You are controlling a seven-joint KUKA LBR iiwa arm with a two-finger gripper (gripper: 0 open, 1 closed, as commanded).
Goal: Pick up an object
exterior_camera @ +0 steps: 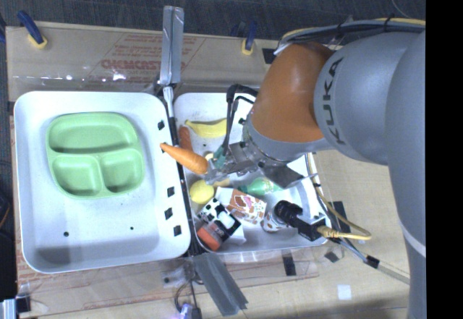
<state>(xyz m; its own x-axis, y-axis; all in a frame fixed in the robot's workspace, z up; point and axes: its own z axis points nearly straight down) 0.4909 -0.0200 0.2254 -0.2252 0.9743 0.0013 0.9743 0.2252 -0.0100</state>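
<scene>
Dark carpet behind, and on it a pale bench [87, 50] under clear sheeting, clamped at the far edge with blue clips [32, 28]. Bears two white bins side by side. Over the right bin [210, 98], the gripper [223, 164], low among the clutter under the orange band of the arm. Hard against its view-left side, a carrot [187, 158]: thick end at the gripper, thin tip pointing away toward the left bin [29, 166], long axis nearly level across the view and tilted slightly, spanning the ridge between the bins. Cannot tell how far open the gripper is, nor whether it has the carrot or merely touches it; the wrist hides the meeting point. Judged as the likeliest target, since nothing else lies so close. Just beyond the gripper, toward the far wall, a banana [206, 127]. Nearer the camera from it, a yellow ball or lemon [200, 192], then a black-and-white die [211, 210], a patterned packet [246, 207] and something red [208, 236]. Well off to the view-left of the gripper, in the left bin, a green compartment tray [94, 152]. Readable writing: "KUKA" [327, 104] in dark letters on the grey arm. Also red print [137, 57] on the bench under the sheeting, too faint to read. Packet's design too small to make out.
</scene>
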